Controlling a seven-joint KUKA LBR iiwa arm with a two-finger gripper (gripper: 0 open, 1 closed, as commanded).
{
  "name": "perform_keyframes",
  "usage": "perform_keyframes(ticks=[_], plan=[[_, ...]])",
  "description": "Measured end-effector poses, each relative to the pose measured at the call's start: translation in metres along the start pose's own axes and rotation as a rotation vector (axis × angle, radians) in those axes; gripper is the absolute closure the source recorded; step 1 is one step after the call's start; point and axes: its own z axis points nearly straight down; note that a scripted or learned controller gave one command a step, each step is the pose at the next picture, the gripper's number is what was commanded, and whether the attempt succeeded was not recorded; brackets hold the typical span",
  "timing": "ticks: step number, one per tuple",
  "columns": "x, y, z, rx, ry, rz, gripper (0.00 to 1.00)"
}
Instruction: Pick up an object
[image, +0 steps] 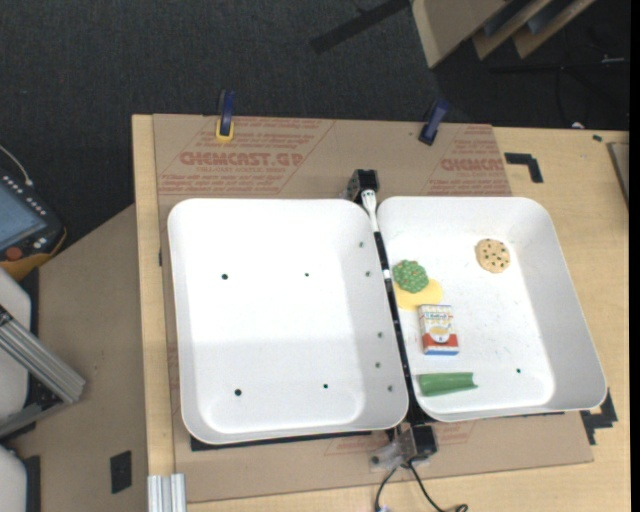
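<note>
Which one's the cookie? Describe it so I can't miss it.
Look in the right bin, toward its far side. The cookie lies alone there, apart from the items along the bin's left wall. It is the only round, tan, dark-speckled thing.

No part of arm or hand visible to describe.

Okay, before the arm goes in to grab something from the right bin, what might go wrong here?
Three risks, judging by the layout:
1. The broccoli, small carton and green pod lie close to the right bin's left wall, so a grasp may hit that wall.
2. The broccoli sits on a yellow piece; a grab could catch both or neither.
3. The cookie looks flat and may be hard to grasp.
</note>
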Motion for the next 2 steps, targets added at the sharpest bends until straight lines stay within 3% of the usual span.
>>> perform_keyframes(ticks=[1,2], plan=[[0.0,0.0,0.0,0.001,0.0,0.0,0.0],[0.0,0.001,-0.011,-0.005,-0.004,-0.001,1.0]])
